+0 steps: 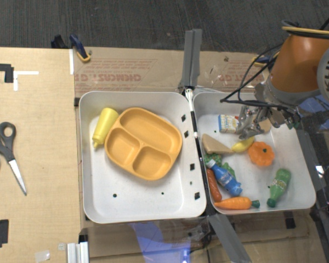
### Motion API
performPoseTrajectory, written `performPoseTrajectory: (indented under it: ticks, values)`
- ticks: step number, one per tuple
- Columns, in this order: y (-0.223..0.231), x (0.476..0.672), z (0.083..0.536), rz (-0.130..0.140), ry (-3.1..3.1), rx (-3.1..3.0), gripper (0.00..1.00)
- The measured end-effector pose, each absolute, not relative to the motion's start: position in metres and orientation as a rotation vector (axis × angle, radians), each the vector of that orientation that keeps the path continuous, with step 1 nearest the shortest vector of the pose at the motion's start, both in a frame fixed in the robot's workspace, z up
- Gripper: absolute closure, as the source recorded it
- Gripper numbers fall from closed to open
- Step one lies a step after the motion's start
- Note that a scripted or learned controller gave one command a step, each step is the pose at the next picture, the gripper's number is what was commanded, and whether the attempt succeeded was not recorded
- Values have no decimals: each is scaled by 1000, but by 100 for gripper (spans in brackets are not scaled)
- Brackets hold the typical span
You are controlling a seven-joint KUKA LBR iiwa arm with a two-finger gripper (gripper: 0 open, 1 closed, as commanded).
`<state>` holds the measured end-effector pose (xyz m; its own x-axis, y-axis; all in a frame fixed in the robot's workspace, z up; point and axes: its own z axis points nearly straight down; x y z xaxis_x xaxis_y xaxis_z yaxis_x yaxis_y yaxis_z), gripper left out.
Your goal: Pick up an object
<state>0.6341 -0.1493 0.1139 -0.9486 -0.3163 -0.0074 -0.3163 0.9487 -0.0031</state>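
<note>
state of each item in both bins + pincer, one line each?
Pincer: low in right bin, above banana, nothing visibly held.
Banana: lying flat.
Orange pumpkin: resting on the bin floor.
Green bottle: on its side.
Blue bottle: on its side.
Carrot: lying flat.
Yellow divided tray: left bin, right side up.
Yellow bottle: on its side beside tray.

Two bins sit side by side on the bench. The left bin (pixel 93 201) holds a tray (pixel 143 143), with a bottle (pixel 103 126) touching the tray's left side. In the right bin (pixel 301 199), a small carton (pixel 228 123) lies far, a pumpkin (pixel 261 154) sits in the middle, and a carrot (pixel 234 203) lies near. Scissors (pixel 8 152) lie well left of both bins.
</note>
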Motion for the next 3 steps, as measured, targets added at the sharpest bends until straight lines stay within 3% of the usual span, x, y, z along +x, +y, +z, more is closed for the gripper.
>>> performPoseTrajectory:
  ticks: [1, 2, 3]
  values:
    - [-149, 634, 114, -2, 3093, -502, 0]
    - [-118, 598, 93, 1, 3115, -373, 0]
    - [-118, 599, 103, -1, 3109, -376, 100]
